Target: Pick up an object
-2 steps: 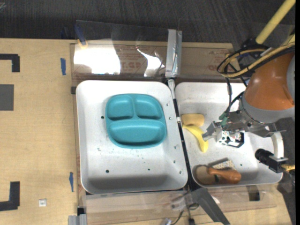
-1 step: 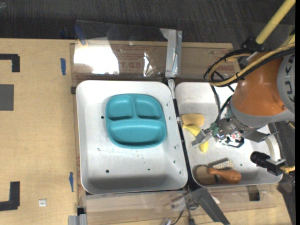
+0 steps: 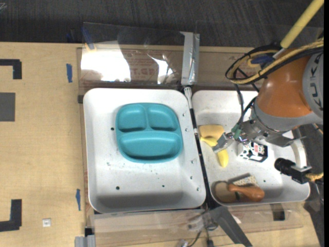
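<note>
On my left, the left bin [image 3: 97, 179] holds a teal divided plate [image 3: 149, 131], lying flat near the bin's middle. Across the divider, in the right bin [image 3: 216, 104], I see a yellow object [image 3: 211, 134] near the left wall, with a smaller yellow piece [image 3: 223, 158] just below it. A brown wooden-handled brush [image 3: 241, 190] lies along the near edge. My claw [image 3: 227, 139] hangs low just beside the yellow object; I cannot tell from this angle how it is set, nor whether it touches anything. The arm [image 3: 285, 94] enters from the right, its orange band above a small black-and-white item [image 3: 254, 151].
</note>
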